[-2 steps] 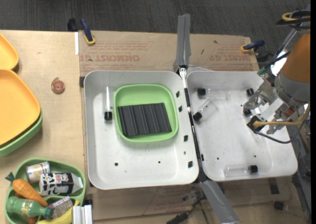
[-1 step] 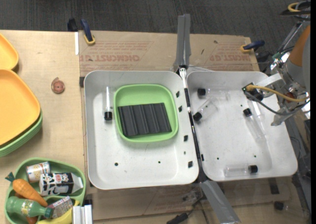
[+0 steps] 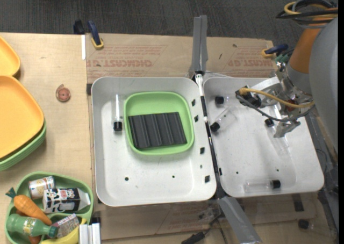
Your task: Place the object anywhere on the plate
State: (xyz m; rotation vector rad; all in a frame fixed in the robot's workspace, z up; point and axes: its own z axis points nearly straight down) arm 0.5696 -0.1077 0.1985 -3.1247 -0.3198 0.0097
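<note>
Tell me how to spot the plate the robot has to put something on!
Look at the left white bin of the two side by side. In its upper middle sits the plate, a green square with rounded corners. A dark ribbed pad lies on it, and nothing else in the bins is green.

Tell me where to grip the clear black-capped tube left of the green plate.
Grip the clear black-capped tube mid-barrel from straight above, closing across its narrow width: it lies flat on the white bin floor, with the green plate rim close alongside, so a side approach looks cramped.
</note>
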